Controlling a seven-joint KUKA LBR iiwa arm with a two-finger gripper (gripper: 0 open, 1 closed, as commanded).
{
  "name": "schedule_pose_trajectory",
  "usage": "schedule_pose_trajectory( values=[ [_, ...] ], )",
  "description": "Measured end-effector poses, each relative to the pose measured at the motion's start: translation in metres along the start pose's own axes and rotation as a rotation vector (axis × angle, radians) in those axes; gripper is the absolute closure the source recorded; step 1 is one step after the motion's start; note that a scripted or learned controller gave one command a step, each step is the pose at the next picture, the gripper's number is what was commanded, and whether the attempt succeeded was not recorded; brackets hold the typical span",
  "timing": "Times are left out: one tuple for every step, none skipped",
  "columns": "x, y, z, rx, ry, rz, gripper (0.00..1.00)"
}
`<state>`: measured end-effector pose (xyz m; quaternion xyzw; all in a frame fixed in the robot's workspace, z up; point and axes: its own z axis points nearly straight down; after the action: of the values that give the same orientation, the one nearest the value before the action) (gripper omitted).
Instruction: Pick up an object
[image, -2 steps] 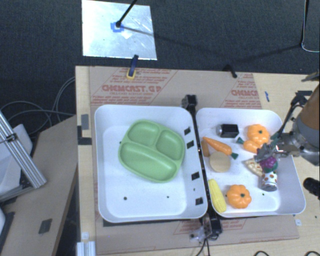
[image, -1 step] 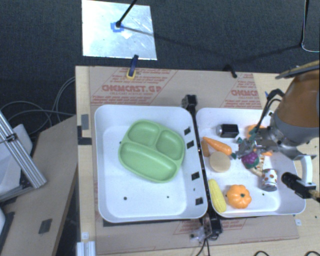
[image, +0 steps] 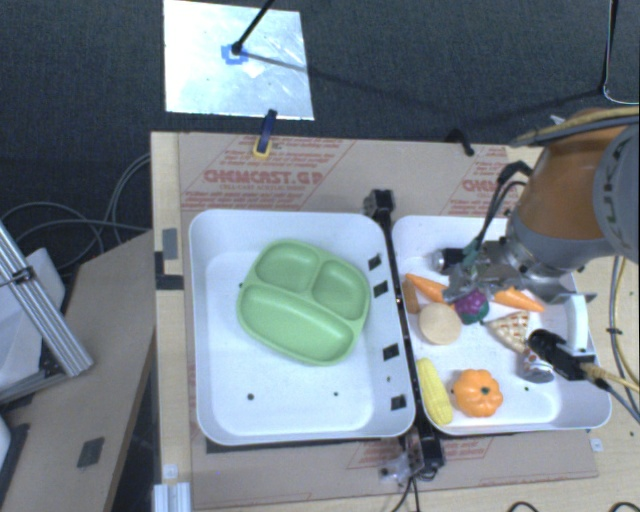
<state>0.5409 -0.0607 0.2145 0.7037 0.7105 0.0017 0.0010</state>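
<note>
- Left bin (image: 215, 400): green divided plate (image: 303, 300), lying tilted near the centre.
- Right bin (image: 580, 405), far edge: gripper (image: 468, 285) low over a purple vegetable (image: 471, 304); finger state cannot be told.
- Beside it: two carrots (image: 425, 288) (image: 518, 298), round bun (image: 439, 324), pizza slice (image: 510, 328).
- Near edge: corn cob (image: 434, 390), orange pumpkin (image: 477, 393).
</note>
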Motion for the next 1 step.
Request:
schedule_pose_trajectory(
  values=[
    [0.0594, 0.0236, -0.0018, 0.001, 0.000, 0.000, 1.00]
  ],
)
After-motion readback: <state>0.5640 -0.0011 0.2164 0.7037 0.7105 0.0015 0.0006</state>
